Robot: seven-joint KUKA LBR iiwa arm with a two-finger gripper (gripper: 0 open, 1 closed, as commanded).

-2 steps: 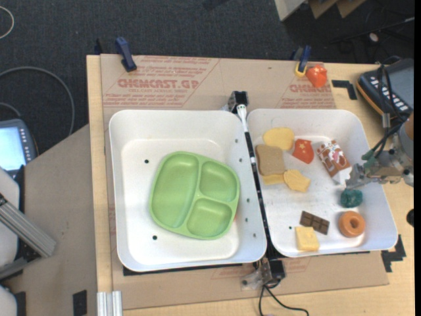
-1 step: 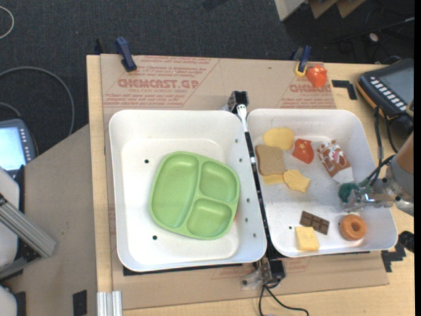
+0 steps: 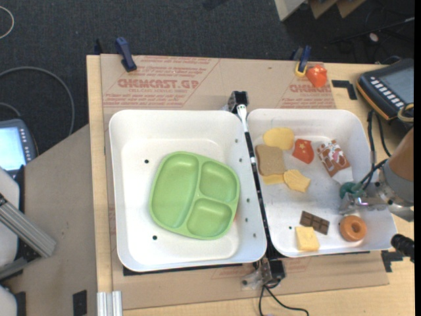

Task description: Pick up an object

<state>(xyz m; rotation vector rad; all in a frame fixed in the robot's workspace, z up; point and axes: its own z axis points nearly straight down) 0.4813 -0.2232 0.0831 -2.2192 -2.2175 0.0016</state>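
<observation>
The gripper (image 3: 350,201) hovered low in the right white bin (image 3: 358,125), finger gap impossible to tell, just above the round brown toy doughnut (image 3: 353,229); approach step, next calling for descent and closing

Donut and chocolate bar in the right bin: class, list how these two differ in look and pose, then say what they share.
The donut is a round orange-brown ring with a hole; the chocolate bar is a dark brown rectangle scored into squares. The donut lies just below the gripper; the chocolate bar lies further left, beside a yellow cheese wedge. Both lie flat on the floor of the right bin, near its front edge.
</observation>
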